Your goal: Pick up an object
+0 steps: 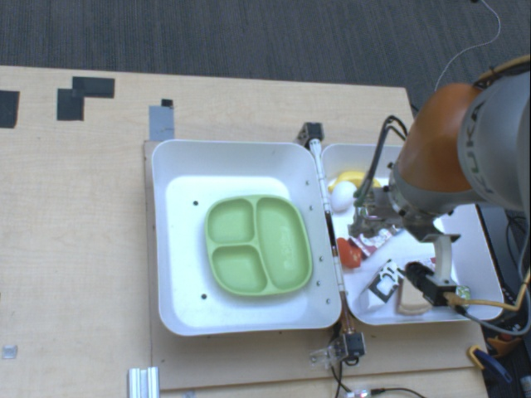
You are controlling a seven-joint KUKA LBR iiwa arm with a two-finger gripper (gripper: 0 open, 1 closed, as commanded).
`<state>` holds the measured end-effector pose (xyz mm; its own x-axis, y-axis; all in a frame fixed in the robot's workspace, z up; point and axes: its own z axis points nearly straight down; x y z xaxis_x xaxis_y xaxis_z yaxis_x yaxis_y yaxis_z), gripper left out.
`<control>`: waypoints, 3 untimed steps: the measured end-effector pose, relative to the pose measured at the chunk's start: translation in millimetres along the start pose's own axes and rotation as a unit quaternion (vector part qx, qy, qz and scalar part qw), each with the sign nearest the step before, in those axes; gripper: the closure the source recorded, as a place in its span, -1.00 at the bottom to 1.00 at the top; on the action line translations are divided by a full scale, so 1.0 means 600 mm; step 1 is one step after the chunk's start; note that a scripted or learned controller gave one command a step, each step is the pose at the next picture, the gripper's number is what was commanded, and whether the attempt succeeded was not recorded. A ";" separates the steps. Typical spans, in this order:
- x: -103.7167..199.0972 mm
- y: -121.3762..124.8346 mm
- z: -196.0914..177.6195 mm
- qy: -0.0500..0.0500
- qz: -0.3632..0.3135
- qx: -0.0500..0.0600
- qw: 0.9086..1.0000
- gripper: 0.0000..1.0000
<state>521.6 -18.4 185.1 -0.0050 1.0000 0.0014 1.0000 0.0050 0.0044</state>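
Claw (371, 225) low in right bin (473, 305) near left wall — grip state unclear, clutter crowding.

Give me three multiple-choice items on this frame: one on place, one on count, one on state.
1. Where does the green tray lie?
A. In the left bin
B. In the right bin
C. On the bare bench

2. How many compartments does the green tray have?
A. Two
B. Three
C. Five

3. How does the green tray sit?
A. Flipped upside down
B. Propped on edge against the bin wall
C. Flat, open side up

Answers:
1. A: it rests on the floor of the left bin, while the arm works over the right bin.
2. B: ridges split it into two smaller sections on the left and one long section on the right.
3. C: all three hollows face the camera and the rim lies level.
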 end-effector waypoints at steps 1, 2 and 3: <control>-0.001 0.000 0.000 0.000 0.000 0.000 1.000 -1.00; -0.152 -0.052 0.028 -0.001 0.001 0.001 1.000 -1.00; -0.127 -0.055 0.164 -0.001 0.001 -0.002 1.000 -1.00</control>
<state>489.1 -94.6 86.6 -0.0020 1.0000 -0.0011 1.0000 0.0020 0.0086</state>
